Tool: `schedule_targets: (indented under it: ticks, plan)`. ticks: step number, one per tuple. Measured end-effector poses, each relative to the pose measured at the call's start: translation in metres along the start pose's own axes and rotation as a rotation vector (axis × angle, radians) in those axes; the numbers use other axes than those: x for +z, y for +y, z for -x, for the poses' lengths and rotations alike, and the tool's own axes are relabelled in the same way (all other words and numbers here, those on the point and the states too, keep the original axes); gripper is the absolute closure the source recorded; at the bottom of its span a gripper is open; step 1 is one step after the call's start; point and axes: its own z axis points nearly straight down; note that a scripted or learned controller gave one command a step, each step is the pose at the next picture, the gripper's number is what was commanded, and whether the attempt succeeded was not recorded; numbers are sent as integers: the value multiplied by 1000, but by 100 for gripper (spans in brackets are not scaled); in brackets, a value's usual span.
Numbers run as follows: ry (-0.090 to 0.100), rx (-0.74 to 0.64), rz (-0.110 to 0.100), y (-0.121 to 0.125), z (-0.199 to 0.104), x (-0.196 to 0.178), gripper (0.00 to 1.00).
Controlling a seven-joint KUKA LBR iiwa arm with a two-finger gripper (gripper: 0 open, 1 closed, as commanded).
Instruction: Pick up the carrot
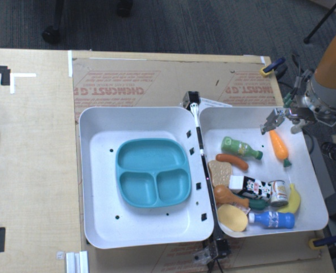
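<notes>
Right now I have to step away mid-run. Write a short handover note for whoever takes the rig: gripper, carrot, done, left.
Gripper: over the right bin's far right corner, right at the carrot's top end; whether the fingers are open or shut is not readable.
Carrot: in the right bin, lying apart from the toy food pile, green tip toward the near side.
Teal tray: in the left bin.
Done: arm brought to the carrot.
Left: confirm a grasp, then lift.

Single fixed camera, mounted above the bench, looks down at a slant from moderate height; left bin and right bin both framed.
</notes>
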Motion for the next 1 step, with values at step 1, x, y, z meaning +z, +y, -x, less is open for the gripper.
schedule_targets:
  ticks: [1]
  plan:
    - [1,-19,1,17,28,111,0]
